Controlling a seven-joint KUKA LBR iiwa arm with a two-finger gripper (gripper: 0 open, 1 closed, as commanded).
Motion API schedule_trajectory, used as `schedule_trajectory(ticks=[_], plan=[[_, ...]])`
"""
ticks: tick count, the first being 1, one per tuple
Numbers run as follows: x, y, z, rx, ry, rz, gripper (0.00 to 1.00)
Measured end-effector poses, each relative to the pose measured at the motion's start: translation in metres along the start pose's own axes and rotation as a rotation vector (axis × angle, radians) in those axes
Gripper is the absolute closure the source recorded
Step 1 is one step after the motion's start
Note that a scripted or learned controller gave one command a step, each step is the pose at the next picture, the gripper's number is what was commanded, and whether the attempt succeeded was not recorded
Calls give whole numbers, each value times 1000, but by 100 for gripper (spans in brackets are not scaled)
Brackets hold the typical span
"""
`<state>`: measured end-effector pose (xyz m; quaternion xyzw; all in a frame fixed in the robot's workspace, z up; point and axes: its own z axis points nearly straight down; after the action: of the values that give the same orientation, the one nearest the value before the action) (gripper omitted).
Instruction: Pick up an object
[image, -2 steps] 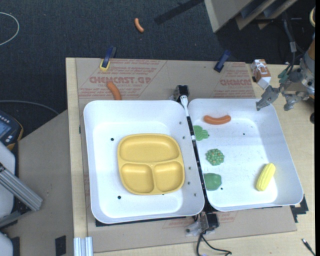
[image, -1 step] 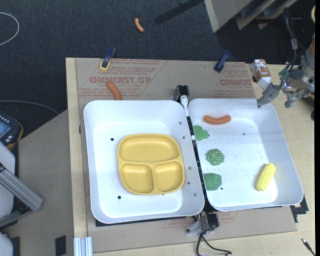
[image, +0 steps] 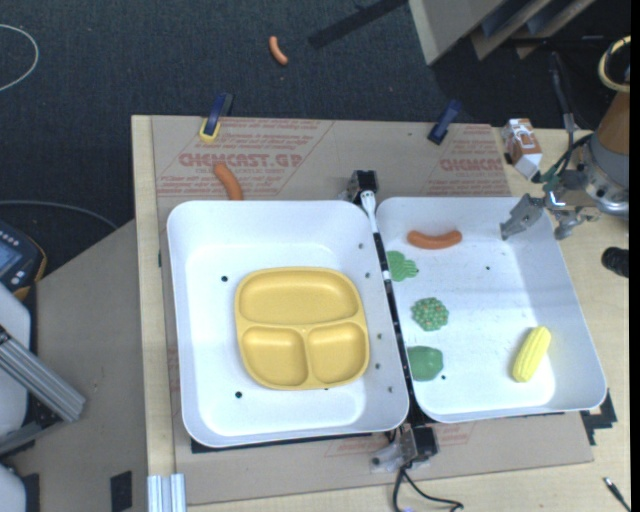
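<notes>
Arm (image: 612, 165) is showing grey housing with an orange band at top, wrist flange looking silver-grey. Dark cables are running along it. End effector (image: 540, 215) is showing two metallic grey fingers (image: 518, 218).

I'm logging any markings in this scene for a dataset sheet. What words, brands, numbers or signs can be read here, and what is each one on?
"CHEMCAST GP", in red print, partly blurred, on the brown board behind the left bin.
The same red print repeats on the board behind the right bin, too cut off and blurred to read surely.
The smaller red lines around both prints are too small to read.
</notes>
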<state>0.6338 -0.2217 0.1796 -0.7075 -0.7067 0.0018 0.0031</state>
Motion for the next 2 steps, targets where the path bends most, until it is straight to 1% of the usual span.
schedule_trajectory(ticks=[1, 2], plan=[[9, -5, 57, -1, 0, -2, 0], [11, -4, 96, -4, 2, -3, 0]])
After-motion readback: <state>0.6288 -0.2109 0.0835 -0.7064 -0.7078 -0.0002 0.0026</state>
